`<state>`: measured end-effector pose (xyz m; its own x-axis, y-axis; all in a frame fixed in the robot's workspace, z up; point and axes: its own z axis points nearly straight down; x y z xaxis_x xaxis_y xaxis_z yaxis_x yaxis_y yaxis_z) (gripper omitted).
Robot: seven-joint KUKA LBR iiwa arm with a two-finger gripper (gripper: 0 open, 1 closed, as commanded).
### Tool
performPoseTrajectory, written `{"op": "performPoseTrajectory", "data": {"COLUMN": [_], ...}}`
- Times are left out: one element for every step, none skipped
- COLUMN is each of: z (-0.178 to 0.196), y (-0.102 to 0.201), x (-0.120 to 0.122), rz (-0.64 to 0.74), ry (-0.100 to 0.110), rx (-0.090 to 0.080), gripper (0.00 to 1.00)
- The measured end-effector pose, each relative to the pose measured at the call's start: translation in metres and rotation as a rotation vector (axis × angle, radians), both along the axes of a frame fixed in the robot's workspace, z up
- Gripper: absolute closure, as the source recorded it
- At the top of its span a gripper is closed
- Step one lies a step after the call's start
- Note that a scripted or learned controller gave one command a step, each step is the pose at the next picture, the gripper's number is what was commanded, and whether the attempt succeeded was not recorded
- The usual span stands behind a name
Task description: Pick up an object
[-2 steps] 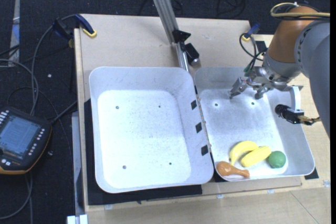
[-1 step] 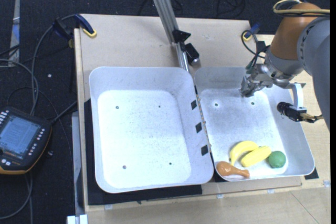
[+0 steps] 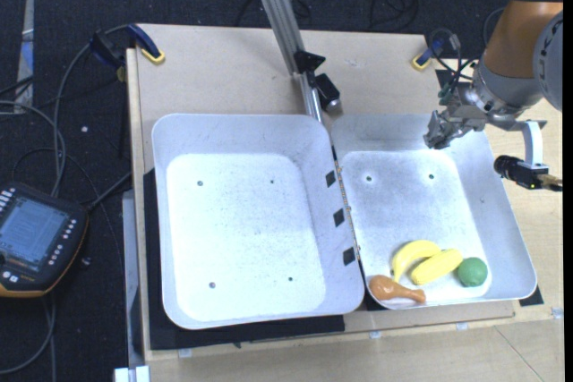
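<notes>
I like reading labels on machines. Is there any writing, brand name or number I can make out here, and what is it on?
None can be read.
Handheld screen unit left of the bench: its display is lit, but whatever it shows is too blurred to read.
Black tags on the seam between the two bins: no legible marks.
Arm, bins and toys: no visible writing.

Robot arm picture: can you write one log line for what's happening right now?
gripper: above right bin's far edge, holding nothing | banana, green ball, orange piece: near corner, untouched
</notes>
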<state>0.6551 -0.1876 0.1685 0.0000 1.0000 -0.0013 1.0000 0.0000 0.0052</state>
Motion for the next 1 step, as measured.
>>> {"op": "performPoseTrajectory", "data": {"z": [0.0434], "y": [-0.0041], "x": [0.0022], "rz": [0.0], "ry": [0.001], "rx": [0.0], "gripper": [1.0]}}
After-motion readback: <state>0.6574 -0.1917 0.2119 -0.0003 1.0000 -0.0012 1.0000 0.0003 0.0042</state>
